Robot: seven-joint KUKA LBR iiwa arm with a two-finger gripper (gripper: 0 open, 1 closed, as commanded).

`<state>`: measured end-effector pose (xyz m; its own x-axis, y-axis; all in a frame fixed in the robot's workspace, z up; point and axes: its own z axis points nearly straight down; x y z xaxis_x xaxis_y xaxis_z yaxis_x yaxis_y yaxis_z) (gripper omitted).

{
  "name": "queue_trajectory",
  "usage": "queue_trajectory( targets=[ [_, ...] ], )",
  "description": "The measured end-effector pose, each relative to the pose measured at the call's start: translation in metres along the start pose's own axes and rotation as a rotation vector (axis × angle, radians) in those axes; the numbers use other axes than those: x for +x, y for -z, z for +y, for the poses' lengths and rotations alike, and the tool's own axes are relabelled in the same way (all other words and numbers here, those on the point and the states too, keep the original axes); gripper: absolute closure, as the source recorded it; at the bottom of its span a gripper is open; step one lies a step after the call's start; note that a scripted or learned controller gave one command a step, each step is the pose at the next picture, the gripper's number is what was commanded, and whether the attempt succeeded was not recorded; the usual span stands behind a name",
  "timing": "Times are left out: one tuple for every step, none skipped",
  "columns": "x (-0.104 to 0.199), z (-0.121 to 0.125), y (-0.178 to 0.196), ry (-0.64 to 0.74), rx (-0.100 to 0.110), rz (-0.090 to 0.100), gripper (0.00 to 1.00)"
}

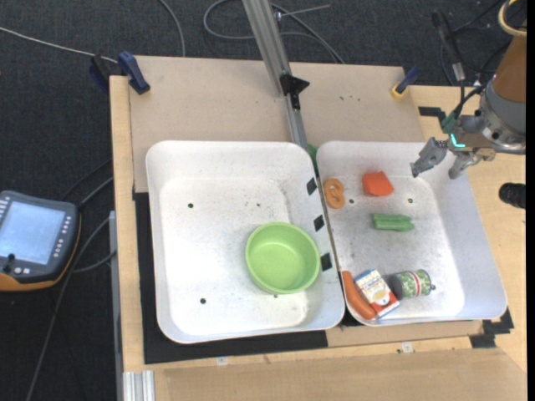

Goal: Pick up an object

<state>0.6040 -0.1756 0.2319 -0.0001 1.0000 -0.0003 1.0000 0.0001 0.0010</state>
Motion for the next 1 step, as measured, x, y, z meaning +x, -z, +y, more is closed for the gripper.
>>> queue_trajectory(
  targets=[
    [0.0000, 0.0000, -0.0001, 0.000, 0.000, 0.000, 0.00]
  ],
)
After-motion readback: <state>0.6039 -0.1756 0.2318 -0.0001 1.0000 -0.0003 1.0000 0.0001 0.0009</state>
